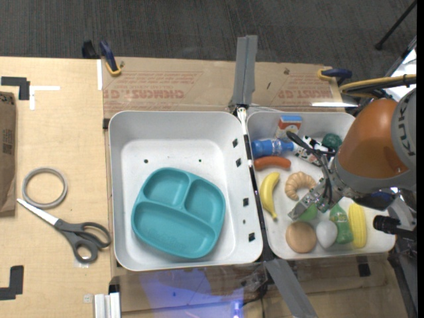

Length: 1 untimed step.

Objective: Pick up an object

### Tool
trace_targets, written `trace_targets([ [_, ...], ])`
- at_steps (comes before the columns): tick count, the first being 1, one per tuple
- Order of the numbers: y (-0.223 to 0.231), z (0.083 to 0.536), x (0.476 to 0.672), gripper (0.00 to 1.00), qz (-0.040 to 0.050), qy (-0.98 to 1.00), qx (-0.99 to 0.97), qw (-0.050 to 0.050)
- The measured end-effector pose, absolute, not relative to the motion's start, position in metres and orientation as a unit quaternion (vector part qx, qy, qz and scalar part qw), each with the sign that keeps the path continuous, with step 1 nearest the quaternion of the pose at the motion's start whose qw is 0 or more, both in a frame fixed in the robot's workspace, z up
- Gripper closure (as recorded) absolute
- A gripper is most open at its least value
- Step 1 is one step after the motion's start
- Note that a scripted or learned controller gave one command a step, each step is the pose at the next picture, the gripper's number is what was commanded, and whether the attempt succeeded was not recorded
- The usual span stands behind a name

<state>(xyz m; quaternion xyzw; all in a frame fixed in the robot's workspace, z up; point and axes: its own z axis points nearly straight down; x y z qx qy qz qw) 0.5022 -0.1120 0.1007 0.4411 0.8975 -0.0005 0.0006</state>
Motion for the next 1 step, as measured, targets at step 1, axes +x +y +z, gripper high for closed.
trace_targets([
  [1, -0.0588, 0.2251, 0.4793, 1.00, -0.0008, 0.841, 0.541, 0.000],
])
